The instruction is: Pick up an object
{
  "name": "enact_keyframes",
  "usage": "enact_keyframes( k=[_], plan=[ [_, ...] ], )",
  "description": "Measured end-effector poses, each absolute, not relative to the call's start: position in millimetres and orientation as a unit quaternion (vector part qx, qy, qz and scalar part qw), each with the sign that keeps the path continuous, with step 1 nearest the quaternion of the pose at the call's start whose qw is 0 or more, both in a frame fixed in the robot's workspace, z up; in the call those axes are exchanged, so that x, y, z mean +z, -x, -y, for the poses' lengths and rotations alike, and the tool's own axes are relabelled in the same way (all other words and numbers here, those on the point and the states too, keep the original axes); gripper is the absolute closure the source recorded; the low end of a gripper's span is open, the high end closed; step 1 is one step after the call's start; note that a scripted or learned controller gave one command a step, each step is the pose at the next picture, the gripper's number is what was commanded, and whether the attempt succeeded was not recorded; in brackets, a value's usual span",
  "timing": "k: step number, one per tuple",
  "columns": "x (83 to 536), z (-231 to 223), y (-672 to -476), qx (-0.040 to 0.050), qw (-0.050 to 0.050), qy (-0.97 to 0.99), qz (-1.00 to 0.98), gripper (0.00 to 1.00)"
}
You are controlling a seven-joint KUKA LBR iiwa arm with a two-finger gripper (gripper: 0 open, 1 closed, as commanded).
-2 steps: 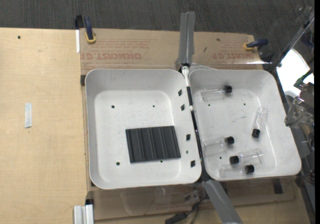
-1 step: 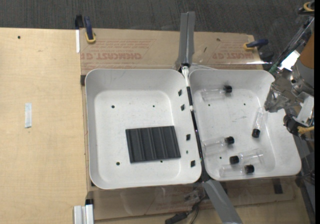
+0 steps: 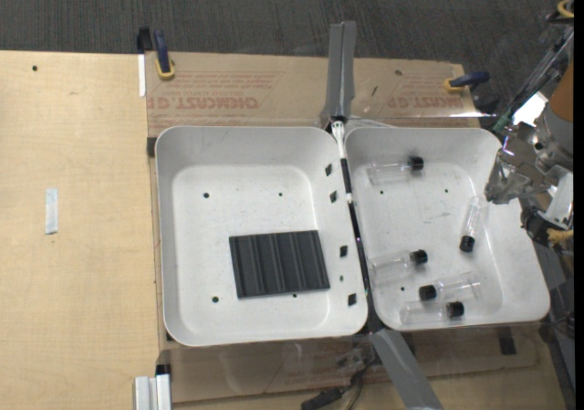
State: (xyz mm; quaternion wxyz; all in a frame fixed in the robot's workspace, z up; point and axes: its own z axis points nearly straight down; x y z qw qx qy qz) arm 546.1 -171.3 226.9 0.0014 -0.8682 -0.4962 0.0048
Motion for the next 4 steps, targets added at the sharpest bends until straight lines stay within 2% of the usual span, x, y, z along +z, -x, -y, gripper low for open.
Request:
enact_keyframes(
  k=[1,2,3,4],
  plan=[
    [250,210,-492.8,0.0027,0.001,0.928,0.372,1.00],
    [215,188,-552.3,0.0024,0.001,0.919,0.395,1.00],
    [225,51,-527.9,0.0025,0.001,0.915,0.404,1.00],
    [233,52,-527.8,0.0050,0.001,0.914,0.405,1.00]
  ],
)
